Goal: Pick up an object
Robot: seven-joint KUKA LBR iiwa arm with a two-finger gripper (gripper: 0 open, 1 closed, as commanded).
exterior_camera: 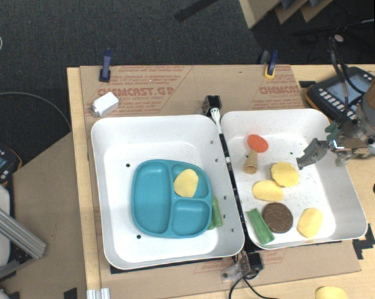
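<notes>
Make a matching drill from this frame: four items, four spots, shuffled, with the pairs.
Items:
1. blue tray
2. brown disc
3. orange piece
4. gripper

Spots:
A. right bin, upper middle
B. left bin
C. over the right bin's upper right
D. right bin, near the front edge, beside the green stick

Pairs: 1-B, 2-D, 3-A, 4-C
</notes>
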